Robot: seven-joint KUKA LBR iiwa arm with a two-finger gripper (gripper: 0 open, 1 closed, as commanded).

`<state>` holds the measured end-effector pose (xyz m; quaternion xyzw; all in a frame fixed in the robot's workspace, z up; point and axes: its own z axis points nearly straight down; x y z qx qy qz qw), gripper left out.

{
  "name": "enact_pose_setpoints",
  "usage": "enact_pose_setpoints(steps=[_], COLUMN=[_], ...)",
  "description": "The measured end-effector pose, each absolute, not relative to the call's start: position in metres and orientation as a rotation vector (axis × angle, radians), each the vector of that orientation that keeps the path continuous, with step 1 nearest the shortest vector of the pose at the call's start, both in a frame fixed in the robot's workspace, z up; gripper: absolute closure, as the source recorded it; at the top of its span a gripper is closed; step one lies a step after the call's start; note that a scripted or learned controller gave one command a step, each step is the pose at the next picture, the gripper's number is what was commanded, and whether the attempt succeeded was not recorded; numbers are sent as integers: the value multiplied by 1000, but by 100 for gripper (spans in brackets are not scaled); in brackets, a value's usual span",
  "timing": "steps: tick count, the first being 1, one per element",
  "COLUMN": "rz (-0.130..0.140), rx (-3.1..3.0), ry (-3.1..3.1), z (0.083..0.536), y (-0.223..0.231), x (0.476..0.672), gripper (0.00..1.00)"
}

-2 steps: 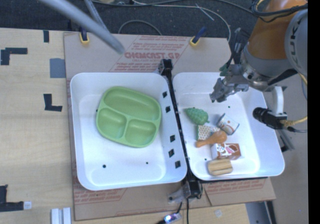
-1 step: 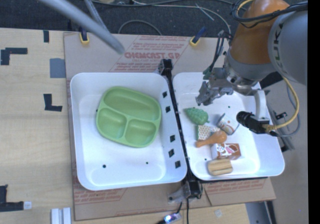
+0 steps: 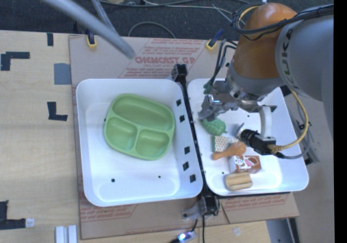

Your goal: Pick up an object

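We see the gripper (image 3: pixel 209 110) low in the right bin (image 3: pixel 293 179), near the divider; whether it is open we cannot tell. The green toy (image 3: pixel 214 126) lies just below it. Open floor fills the left bin (image 3: pixel 87 144) beyond the green tray (image 3: pixel 140 126). The cardboard (image 3: pixel 162 55) reads "CHEMCAST".

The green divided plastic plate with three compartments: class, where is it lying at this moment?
The green divided plastic plate lies in the left white bin, toward its upper middle, left of the black divider strip between the bins.
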<state>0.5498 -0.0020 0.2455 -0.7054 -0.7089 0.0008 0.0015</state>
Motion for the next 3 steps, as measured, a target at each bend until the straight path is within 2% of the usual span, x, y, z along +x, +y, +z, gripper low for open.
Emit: enact_pose_setpoints(steps=[2,3], rz=[3,3], rx=[-2212,-2216], ry=[-2226,-2224], z=[231,231], y=[86,83], x=[526,526], gripper=[100,0])
